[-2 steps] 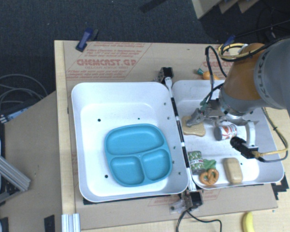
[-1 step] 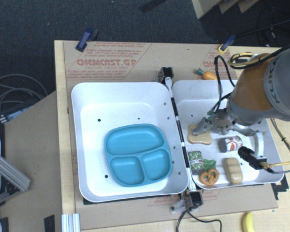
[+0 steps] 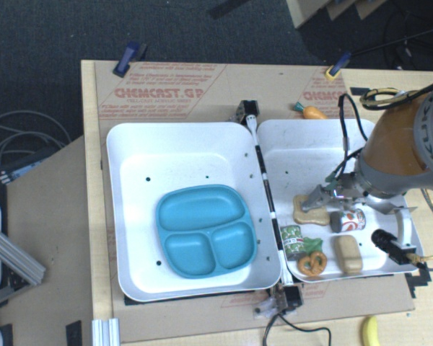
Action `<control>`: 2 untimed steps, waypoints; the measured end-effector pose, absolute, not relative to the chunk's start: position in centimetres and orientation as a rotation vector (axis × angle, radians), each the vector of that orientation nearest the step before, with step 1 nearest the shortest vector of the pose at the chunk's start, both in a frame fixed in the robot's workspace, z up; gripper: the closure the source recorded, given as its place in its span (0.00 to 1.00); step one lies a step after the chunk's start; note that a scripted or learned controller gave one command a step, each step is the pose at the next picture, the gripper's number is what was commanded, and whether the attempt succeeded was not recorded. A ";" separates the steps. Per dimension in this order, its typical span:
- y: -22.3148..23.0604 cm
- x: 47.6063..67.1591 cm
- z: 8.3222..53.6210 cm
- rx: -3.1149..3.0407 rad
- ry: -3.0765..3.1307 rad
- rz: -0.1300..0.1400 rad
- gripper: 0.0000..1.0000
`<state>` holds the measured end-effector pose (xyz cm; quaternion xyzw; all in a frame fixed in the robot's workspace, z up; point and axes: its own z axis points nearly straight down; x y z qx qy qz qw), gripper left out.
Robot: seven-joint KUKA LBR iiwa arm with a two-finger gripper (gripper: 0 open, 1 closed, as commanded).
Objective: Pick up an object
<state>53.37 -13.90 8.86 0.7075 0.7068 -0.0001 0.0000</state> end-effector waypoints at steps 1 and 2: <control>-9.5 55.2 8.7 2.218 2.218 0.007 0.00; -13.1 54.1 8.7 2.220 2.218 0.003 0.00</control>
